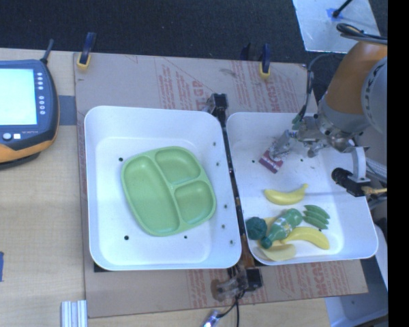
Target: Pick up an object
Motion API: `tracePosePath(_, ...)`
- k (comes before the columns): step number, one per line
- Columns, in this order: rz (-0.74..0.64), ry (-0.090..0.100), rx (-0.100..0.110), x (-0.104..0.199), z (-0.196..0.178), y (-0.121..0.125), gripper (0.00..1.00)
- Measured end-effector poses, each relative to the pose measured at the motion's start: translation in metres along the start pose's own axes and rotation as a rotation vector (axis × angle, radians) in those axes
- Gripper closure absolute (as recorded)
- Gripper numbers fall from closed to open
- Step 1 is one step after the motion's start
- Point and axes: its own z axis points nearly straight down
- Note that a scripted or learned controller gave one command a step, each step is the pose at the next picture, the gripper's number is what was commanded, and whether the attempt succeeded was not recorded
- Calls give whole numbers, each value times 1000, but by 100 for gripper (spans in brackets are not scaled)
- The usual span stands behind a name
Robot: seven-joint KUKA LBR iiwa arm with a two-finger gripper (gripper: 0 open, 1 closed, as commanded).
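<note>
You have two white bins side by side on the bench. The left bin [102,182] holds a green divided plate [168,191], lying flat near its middle. The right bin [358,240] carries the loose items: a small red and white block [269,161] in the upper part, a yellow banana [285,195] below it, and a cluster near the front edge made up of a broccoli piece [256,228], a green bottle [284,223], a green pepper [317,214], a second banana [309,237] and a pale yellow piece [278,252] touching the bottle's lower end. The arm [351,80] reaches in from the right, and your gripper [283,146] sits low over the upper part of the right bin, its tip just beside the red and white block, up and to the right of it. Nothing can be seen between its fingers, and you cannot tell from this slant whether they are spread or closed. A tablet [17,111] with a lit screen lies on the bench, left of the bins.
</note>
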Motion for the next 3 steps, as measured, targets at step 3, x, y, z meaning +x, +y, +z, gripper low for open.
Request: tracePosePath(3,-2,0,6,59,7,-15,0)
